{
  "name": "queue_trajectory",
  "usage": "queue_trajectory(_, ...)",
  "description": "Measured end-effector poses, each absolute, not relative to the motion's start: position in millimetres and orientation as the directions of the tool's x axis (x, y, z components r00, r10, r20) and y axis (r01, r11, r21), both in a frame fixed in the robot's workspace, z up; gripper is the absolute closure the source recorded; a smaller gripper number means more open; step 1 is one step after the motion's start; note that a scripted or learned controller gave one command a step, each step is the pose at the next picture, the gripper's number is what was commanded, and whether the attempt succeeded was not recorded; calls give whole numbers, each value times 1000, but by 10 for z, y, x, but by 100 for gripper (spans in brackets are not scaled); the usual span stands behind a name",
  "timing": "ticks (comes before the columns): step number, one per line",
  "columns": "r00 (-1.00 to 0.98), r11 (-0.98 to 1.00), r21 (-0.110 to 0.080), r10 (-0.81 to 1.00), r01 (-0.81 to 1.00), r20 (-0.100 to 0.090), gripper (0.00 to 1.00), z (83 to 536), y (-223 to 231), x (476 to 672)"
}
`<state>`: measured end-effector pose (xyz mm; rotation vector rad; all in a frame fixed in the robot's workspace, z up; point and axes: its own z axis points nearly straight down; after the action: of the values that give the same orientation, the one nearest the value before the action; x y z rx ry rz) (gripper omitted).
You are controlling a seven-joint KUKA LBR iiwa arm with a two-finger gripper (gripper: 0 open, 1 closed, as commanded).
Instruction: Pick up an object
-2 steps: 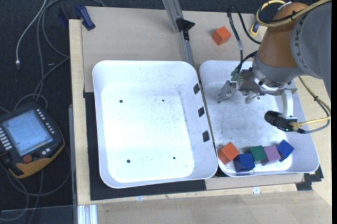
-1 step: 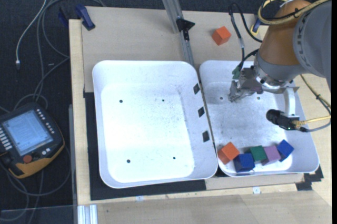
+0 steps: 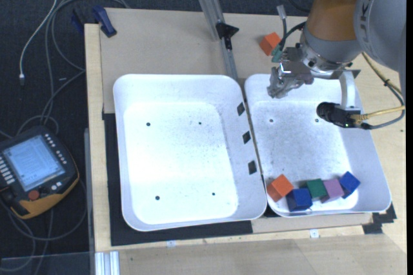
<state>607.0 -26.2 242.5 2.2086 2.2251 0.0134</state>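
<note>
Five small blocks [image 3: 314,190], orange, dark blue, green, purple and blue, are gathered against the near wall of the right bin [image 3: 368,157], presumably where they slid. None is gripped. Well beyond them, at the bin's far rim, the gripper [image 3: 281,88] is positioned; its state cannot be determined.

1 fixed camera overhead, slanted over bins [image 3: 129,90].

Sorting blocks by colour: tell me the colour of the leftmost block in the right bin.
Orange, in the camera view.
</note>
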Motion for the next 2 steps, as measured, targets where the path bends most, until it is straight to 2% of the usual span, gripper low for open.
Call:
queue_trajectory(1, -7, 7, 1, 1000, 1000, 2, 100, 2058, 311, 6329)
queue_trajectory(2, -2, 2, 1, 1000, 1000, -1, 0, 2080, 269, 6323)
